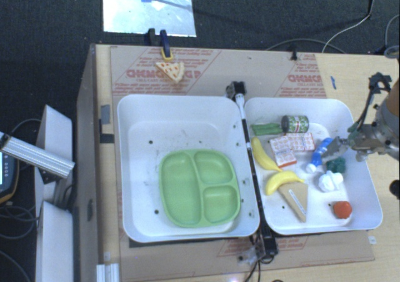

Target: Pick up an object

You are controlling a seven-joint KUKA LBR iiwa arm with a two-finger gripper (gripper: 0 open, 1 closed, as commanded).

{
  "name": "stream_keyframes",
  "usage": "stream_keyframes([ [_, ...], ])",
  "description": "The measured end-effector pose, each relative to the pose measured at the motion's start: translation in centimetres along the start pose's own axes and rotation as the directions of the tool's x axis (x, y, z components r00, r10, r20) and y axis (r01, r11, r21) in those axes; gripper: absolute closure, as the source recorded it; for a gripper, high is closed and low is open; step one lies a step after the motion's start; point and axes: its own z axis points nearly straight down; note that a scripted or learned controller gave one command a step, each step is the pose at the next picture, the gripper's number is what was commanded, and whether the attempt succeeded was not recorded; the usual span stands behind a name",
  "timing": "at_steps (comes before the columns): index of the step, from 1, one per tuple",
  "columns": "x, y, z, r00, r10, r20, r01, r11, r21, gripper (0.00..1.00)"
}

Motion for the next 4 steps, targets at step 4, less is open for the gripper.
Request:
stream_keyframes([
  [4,4.7,12.8,15.5,1.000,0.004,-0.006,-0.004,1.000,0.023,0.00],
])
